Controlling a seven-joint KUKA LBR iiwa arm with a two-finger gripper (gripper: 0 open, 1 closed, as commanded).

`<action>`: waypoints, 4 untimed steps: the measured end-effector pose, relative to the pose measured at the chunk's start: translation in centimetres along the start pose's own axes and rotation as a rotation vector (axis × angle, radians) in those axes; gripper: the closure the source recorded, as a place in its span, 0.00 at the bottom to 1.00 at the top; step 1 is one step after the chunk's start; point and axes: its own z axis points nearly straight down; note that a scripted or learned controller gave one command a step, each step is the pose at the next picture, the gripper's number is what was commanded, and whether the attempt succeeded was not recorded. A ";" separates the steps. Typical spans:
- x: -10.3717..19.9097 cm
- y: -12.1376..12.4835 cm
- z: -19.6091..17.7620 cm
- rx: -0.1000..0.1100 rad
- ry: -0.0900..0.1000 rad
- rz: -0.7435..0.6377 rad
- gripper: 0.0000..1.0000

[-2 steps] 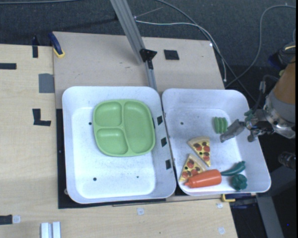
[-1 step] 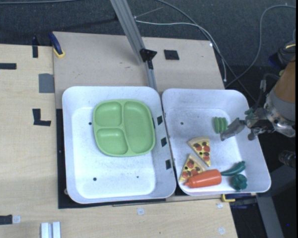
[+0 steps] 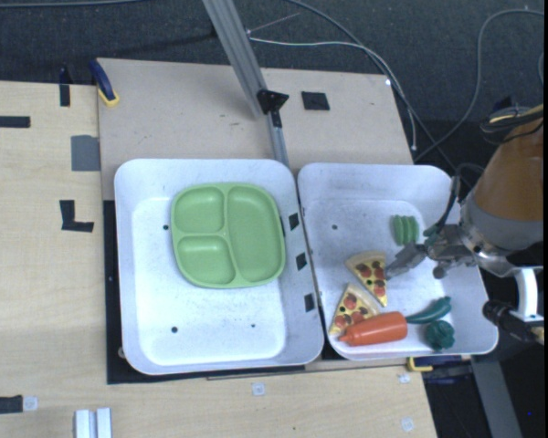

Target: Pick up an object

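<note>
Green divided plate [image 3: 228,235], orange carrot [image 3: 376,328], white bins [image 3: 142,190]

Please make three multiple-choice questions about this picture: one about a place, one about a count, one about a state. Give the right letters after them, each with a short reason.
1. Where does the green divided plate lie?
A. in the left bin
B. in the right bin
C. on the bare bench

2. How many pizza slices lie in the right bin?
A. one
B. two
C. four

3. What is the state of the carrot?
A. lifted by the hand
B. lying on the bin floor
C. on the green divided plate

Answers: 1 A, the plate sits inside the left bin. 2 B, one slice lies above the other. 3 B, the carrot lies flat, apart from the hand.
</note>
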 end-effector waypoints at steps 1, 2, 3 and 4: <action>-0.6 -0.6 5.3 -0.001 -0.001 0.001 0.00; -0.7 -0.6 8.8 -0.007 -0.003 0.001 0.00; -0.5 -0.4 7.7 -0.012 -0.003 -0.002 1.00; -0.3 -0.8 1.7 -0.010 -0.003 -0.001 1.00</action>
